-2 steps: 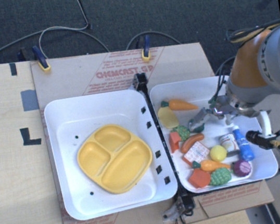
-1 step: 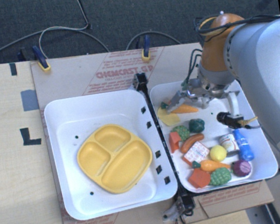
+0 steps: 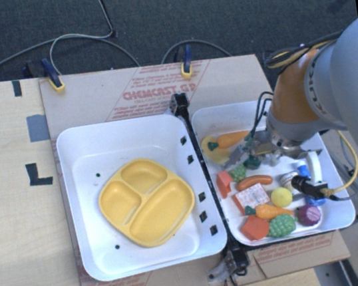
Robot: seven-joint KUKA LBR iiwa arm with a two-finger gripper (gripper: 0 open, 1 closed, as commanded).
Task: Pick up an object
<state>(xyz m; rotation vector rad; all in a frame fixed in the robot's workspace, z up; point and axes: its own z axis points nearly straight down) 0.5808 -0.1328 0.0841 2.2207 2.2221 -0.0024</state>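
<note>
the scene is evenly and brightly lit from overhead, with soft, diffuse light and no hard glare. the two white bins (image 3: pixel 123 131) are close to blown out, their inner walls losing detail. a faint shadow edges the yellow divided plate (image 3: pixel 146 201). the toy food pieces (image 3: pixel 263 203) look slightly soft and small details smear. the dark carpet (image 3: pixel 211 6) at the top shows grain.

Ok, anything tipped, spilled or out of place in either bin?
Nothing stands out. The yellow divided plate lies flat in the left bin, turned at an angle. The toy food is heaped inside the right bin, none over the rim, with the hand down among it.
</note>
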